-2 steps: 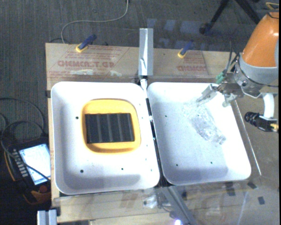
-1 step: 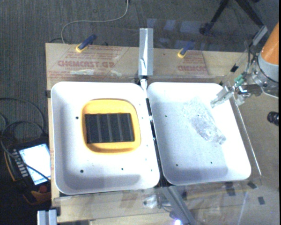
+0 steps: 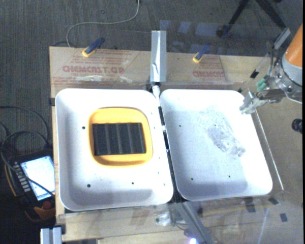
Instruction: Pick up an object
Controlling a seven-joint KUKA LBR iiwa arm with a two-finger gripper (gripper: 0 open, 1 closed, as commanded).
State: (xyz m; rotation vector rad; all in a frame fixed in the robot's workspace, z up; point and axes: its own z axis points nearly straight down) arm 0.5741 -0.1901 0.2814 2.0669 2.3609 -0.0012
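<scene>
Hovering at the upper right corner of the right-hand shallow white bin (image 3: pixel 254 184), the grey arm's two-finger claw (image 3: pixel 250 103) looks to be at the very start of a pick, with nothing between its fingers; from where I stand the tips are too small and pale against the bin rim to say how far apart they are. Two things are on offer. In the right bin, roughly at its middle, lies a crumpled clear plastic piece (image 3: pixel 221 131), almost invisible against the white floor, its outline only hinted by glints. In the left-hand white bin (image 3: pixel 71 187) sits a flat yellow-orange tray with a dark ribbed insert (image 3: pixel 120 136), lying level near the centre. I'd judge the clear piece the nearer target: the claw would need to travel inward and to the left over it, then descend. That thing seems light and crinkly, likely to slip or flatten, so a centred closing matters.
</scene>
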